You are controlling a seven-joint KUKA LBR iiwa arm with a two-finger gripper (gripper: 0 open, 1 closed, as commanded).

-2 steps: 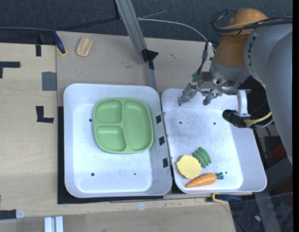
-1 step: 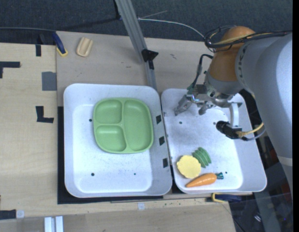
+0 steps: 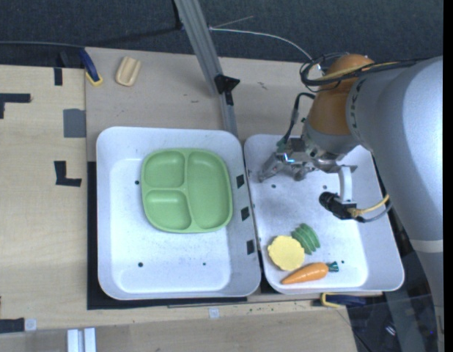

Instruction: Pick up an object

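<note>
Upper left of the frame: a tan block [image 3: 127, 71] lies on the worktop [image 3: 36, 145], beside a blue-and-yellow tool [image 3: 90, 66]. Left bin [image 3: 116, 270] carries a green divided plate [image 3: 188, 190], lying flat near its centre. Right bin [image 3: 380, 270], lower part: a yellow round piece [image 3: 286, 253] touching a green ridged piece [image 3: 308, 237], with an orange carrot [image 3: 305, 273] just below them. You see the hand [image 3: 281, 165] low in the upper part of the right bin, well apart from the three toys. Spread or pressed together, you cannot tell.
</note>
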